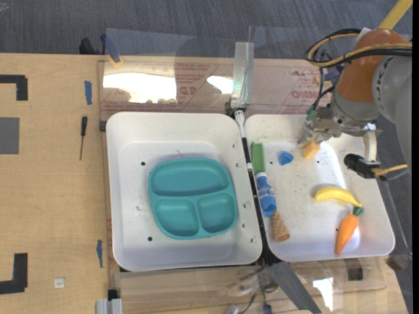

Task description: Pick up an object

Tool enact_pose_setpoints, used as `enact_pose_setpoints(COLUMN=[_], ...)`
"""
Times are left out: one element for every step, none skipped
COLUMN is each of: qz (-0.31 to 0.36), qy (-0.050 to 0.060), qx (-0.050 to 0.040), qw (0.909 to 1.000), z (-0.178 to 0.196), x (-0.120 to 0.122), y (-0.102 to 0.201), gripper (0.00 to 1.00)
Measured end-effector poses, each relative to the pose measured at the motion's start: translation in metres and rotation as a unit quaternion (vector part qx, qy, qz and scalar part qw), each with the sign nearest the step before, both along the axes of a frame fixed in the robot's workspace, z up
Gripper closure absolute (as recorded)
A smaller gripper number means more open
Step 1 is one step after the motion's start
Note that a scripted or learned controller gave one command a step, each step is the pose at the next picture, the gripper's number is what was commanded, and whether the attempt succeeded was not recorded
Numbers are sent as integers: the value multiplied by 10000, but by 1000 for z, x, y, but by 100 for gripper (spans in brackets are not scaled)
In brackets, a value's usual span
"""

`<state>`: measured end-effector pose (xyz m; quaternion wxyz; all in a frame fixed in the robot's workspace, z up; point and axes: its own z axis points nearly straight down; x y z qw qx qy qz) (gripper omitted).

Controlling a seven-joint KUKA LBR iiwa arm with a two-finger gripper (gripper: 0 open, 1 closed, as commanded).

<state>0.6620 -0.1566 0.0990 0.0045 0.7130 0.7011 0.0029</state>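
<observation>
Hanging at hand [315, 137]: small yellow-orange chunk [309, 150]; blocky

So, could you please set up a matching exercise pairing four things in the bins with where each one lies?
Things:
1. teal tray
2. banana
3. carrot
4. green stick

Places:
A. near corner of the right bin, below the banana
B. middle of the left bin
C. along the right bin's left wall, far end
D. right half of the right bin, above the carrot

Pairs: 1-B, 2-D, 3-A, 4-C
</observation>
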Motion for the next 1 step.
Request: enact_pose_setpoints(qz=[-289], qy=[-22], qx=[31], qw=[9996], z=[117], x=[8], y=[109], gripper=[100])
